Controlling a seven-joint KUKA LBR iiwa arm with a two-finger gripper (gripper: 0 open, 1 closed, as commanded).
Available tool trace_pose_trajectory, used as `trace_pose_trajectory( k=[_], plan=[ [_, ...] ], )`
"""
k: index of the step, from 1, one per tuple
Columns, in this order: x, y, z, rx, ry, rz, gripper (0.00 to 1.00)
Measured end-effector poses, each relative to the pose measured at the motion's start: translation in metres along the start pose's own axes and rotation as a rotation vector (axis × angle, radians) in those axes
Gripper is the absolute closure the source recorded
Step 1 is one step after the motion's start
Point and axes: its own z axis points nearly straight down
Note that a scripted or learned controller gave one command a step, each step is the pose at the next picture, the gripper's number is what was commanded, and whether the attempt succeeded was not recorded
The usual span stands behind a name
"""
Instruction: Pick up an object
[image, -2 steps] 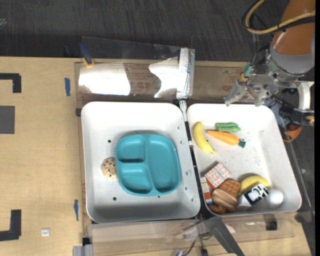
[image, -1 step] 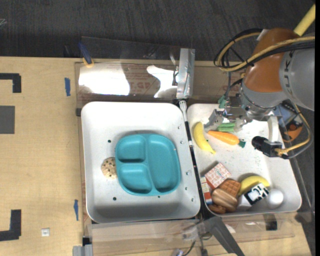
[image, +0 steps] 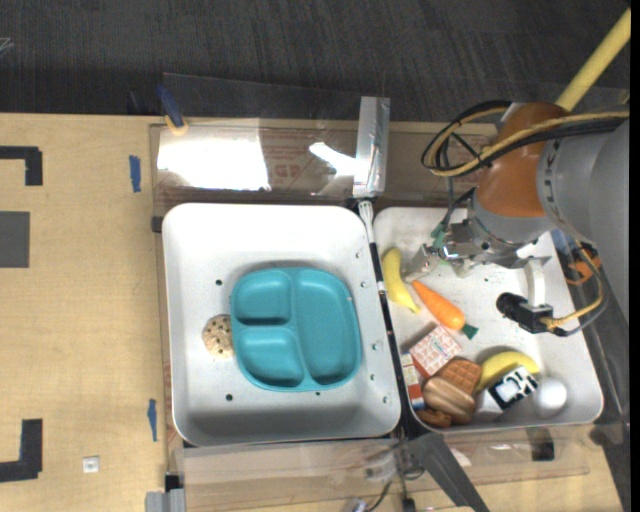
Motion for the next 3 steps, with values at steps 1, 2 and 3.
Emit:
trace_pose_trajectory(
  k=[1, 2, 3],
  plan=[
    [0.000, 0.002, -0.011, -0.005, -0.001, 0.001, 1.00],
    [0.082, 0.032, -0.144, -0.003, 0.001, -0.364, 1.00],
    [0.130, 0.049, -0.096, 0.008, 0.005, -0.567, 1.00]
  ],
)
